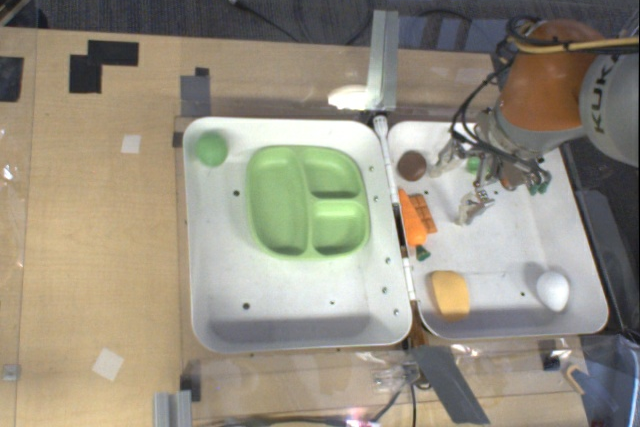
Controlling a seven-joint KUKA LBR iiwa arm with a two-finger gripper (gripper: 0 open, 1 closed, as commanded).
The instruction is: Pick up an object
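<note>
**Pincer hangs over bare floor of the right bin, with every object off to one side**

Nearest me, along the front of the right bin (590, 320), a yellow block (450, 293) sits at the left and a white egg-shaped thing (552, 289) at the right, well apart. Either could be the pick, yet both lie close to the front wall, so a descent there might catch the rim.

Further in, an orange carrot-like piece (417, 215) lies right against the divider between the bins. A finger coming down on that side could strike the wall and nudge the piece instead of closing round it.

Beyond that, the pincer (478, 200) hovers over plain white floor, and I cannot tell whether its fingers are apart or together. Nothing sits between them. Dropping straight down from here, I judge, would close on air.

The brown round thing (411, 165) just left of it looks likely to roll away if clipped.

In the left bin (290, 330) rest a green divided tray (305, 200) and, at the far corner, a green ball (210, 150).
</note>
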